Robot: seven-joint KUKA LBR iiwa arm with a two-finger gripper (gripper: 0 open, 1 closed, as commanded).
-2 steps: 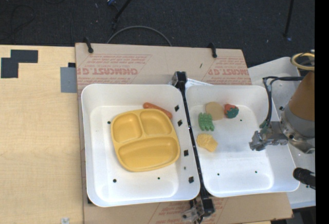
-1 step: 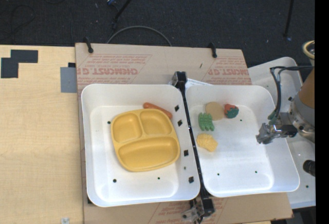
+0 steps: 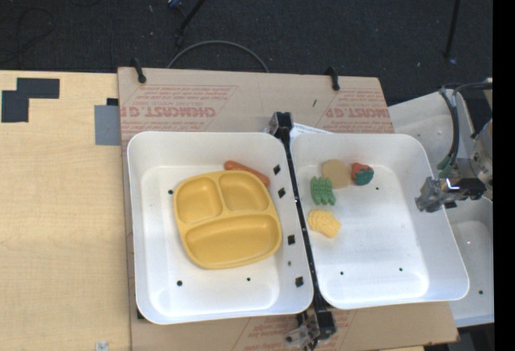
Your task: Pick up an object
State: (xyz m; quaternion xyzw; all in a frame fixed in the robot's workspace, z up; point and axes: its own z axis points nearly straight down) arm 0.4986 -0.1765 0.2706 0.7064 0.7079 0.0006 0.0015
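Lying nearest the camera in the right white bin point(image 3: 402, 277), the small yellow corn-shaped toy point(image 3: 324, 222) sits well left of the gripper point(image 3: 430, 198) at the bin's right rim; beyond it sit the green ridged toy point(image 3: 323, 192) and the tan piece point(image 3: 336, 172).

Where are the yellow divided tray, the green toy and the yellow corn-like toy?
yellow divided tray point(image 3: 229, 241): camera view, large lower compartment.
green toy point(image 3: 323, 192): camera view, its middle.
yellow corn-like toy point(image 3: 324, 222): camera view, its middle.
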